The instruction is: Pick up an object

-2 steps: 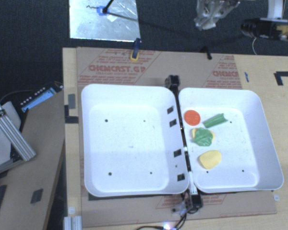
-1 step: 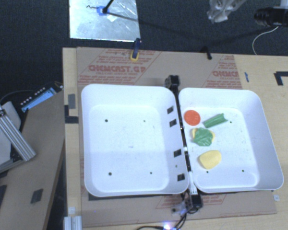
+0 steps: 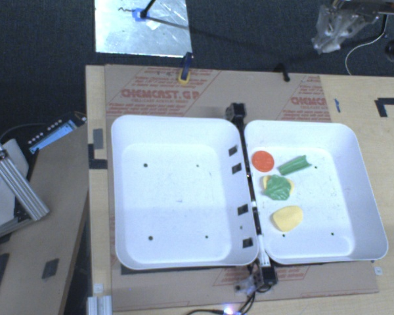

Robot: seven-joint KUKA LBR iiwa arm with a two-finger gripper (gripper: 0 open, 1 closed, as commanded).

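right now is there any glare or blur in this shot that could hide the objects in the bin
In the camera view, the right bin is evenly lit and its red disc, green stick, leafy green piece and yellow piece read sharply with soft shadows; glare sits on the foil sheet; the tool at top right looks blurred.

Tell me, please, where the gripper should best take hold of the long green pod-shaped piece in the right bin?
Probably across the middle of the long green pod-shaped piece, from above: it lies flat and slanted, narrow across, apart from the round red-orange disc.
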